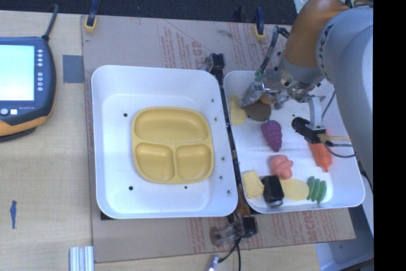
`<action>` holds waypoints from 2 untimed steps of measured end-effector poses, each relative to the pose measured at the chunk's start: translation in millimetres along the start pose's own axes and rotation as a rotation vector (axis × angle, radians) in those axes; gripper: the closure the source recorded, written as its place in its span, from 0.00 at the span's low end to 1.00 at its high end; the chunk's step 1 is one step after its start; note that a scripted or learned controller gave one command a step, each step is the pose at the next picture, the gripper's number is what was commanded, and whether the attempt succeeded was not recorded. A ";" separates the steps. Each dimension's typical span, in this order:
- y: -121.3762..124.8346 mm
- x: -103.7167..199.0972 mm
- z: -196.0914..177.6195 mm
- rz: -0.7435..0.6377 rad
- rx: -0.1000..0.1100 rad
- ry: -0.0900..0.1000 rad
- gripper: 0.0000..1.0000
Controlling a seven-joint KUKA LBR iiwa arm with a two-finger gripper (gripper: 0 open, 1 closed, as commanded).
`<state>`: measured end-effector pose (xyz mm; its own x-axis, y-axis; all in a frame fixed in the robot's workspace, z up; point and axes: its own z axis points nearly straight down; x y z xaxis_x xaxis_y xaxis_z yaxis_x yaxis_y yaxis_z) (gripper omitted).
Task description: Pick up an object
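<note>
Your gripper [266, 95] hangs right over the brown piece [257, 112] (jaws' state I cannot tell), grapes [271, 134] just beyond.

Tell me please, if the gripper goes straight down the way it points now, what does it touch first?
Probably the brown object in the right bin, lying just under the gripper. Depth is unclear from this slanted view.

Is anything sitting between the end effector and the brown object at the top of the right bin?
Nothing visible does. The end effector is low over the upper left of the right bin, directly beside the brown object. The yellow piece lies to its left and the purple grapes below it, both off that path.
</note>
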<state>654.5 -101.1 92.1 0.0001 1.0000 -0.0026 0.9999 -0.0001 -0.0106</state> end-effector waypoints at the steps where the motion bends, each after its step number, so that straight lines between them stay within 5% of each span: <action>1: -0.7 0.7 -9.7 -0.003 0.007 0.004 1.00; 2: -62.8 -50.1 -67.0 -0.002 -0.008 0.002 1.00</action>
<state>592.3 -151.1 159.9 -0.0023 1.0000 -0.0003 1.0000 0.0023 -0.0026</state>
